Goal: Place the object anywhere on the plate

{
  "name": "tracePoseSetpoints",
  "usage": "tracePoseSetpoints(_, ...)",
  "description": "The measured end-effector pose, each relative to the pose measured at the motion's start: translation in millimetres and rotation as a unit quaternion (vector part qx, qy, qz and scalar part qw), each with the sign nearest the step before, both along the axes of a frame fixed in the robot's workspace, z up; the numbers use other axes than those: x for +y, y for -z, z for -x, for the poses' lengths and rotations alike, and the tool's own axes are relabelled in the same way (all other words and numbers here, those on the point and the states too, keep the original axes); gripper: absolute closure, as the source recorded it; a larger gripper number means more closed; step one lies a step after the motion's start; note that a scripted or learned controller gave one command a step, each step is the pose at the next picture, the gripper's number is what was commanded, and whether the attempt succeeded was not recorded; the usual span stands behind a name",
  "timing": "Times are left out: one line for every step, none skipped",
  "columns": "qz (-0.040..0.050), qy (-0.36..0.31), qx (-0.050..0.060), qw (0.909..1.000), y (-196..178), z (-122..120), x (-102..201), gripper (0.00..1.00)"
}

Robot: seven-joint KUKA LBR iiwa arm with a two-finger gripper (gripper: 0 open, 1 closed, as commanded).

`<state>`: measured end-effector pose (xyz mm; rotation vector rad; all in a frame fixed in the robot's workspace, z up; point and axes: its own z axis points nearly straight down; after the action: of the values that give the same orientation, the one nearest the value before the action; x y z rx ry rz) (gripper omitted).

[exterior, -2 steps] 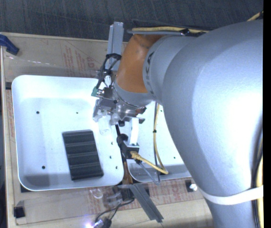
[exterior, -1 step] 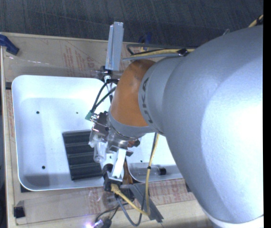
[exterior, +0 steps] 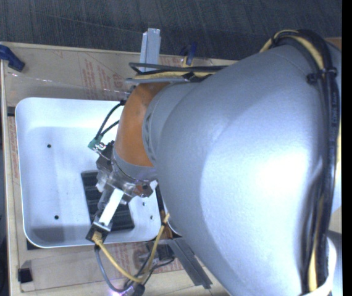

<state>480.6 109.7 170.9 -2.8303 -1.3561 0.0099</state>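
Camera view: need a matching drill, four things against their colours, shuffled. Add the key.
Things:
1. bin
2. band above the wrist
3. clamp at the bench's far left corner
4. ribbed object lying in the bin

Colours:
A. blue
B. black
C. white
D. orange

Pairs: 1-C, 2-D, 3-A, 4-B
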Motion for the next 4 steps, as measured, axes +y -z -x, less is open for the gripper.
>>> tracePoseSetpoints(-0.0007, -0.014, 0.0, 0.9999, -19, -22, -52, 1.0)
tracePoseSetpoints(0.0003, 0.06, 0.002, 0.9982, 65, 7, 69, 1.0)
tracePoseSetpoints(0.0002, 0.224, -0.001, 0.9746, -57, -20, 10, 1.0)
tracePoseSetpoints(0.0012, 0.231, 0.002, 0.9728, -19, -58, -25, 1.0)
